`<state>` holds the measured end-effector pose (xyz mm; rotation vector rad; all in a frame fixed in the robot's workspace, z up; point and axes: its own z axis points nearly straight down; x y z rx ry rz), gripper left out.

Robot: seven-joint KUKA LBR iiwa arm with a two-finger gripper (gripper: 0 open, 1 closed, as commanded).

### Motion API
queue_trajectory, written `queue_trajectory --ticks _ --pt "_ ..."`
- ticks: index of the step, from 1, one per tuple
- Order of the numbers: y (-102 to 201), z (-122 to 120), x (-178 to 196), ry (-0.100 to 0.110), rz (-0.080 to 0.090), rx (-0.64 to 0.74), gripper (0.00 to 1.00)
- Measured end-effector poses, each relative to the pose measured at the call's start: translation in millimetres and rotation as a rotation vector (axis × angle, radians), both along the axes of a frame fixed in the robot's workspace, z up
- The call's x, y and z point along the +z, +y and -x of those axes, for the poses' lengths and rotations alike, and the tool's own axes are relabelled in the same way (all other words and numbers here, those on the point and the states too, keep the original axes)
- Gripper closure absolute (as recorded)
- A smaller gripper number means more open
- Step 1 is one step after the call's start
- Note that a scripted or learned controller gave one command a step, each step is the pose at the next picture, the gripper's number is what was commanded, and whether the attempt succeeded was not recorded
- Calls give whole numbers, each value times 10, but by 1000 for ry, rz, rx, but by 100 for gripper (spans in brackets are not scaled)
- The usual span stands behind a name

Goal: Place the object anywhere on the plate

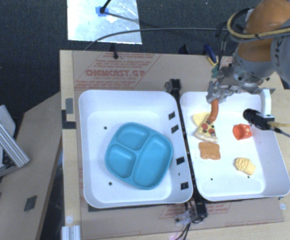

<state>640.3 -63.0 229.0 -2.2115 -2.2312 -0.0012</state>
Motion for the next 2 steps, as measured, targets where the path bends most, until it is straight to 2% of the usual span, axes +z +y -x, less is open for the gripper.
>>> queue_trajectory --ticks 1,2 --pt "430 170 64 0 0 0 100" --pt "1004 267 124 -1 -2 2 100"
